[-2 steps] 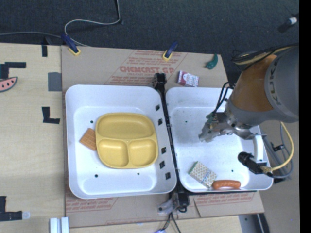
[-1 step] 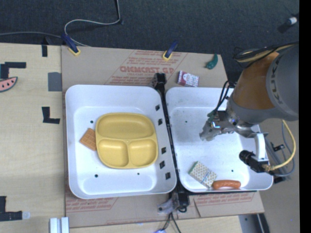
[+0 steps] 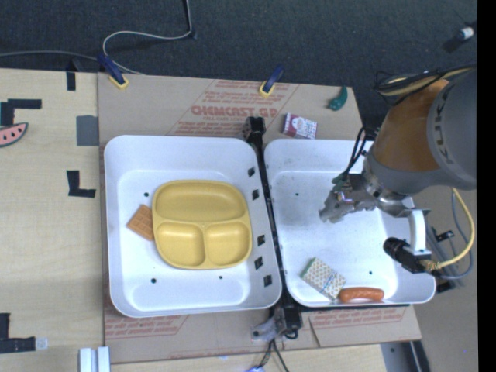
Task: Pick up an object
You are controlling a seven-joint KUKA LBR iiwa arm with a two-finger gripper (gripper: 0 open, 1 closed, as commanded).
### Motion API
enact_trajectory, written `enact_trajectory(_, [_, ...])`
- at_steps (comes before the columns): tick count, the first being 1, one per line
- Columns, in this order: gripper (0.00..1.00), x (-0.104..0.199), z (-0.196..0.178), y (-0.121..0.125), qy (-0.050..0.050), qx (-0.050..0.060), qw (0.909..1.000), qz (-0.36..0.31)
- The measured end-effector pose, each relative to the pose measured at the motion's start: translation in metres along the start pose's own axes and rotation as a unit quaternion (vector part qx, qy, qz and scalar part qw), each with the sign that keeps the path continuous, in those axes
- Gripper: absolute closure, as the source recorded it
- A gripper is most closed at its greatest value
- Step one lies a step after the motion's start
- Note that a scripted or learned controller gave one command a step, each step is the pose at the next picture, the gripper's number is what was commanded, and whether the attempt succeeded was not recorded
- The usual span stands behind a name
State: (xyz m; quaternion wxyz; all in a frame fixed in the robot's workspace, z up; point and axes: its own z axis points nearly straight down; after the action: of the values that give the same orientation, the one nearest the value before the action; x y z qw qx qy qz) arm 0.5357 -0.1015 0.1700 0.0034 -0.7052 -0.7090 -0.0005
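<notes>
Yellow plate, one, with three compartments, lying flat in the middle of the left bin. One brown cracker tucked against its left edge, partly under the rim. Two white bins in all, side by side on a sheet of cardboard. Two yellow-and-blue clamps on the cardboard's far edge, one at the left corner, one nearer the middle.

In the right bin, two things: one checkered packet near the front wall, and just to its right one reddish sausage lying along that wall. Behind this bin, on the cardboard, one small red-and-white box and one small green piece.

One claw, over the right bin's bare floor, right of centre, below the grey arm. How far open: cannot tell from this angle. Nothing seen in its grasp. Packet and sausage near it, toward the front, apart from it. Plate and cracker well apart from it, off to the left across the divide.
</notes>
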Motion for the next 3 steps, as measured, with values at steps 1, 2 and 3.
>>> enact_trajectory(1, [1.00,0.001,-0.009,0.000,0.001,0.000,1.0000,-0.001])
enact_trajectory(2, [1.00,0.002,-0.018,0.001,0.001,0.000,1.0000,-0.002])
enact_trajectory(3, [1.00,-0.001,0.075,0.084,-0.002,-0.001,1.0000,0.002])
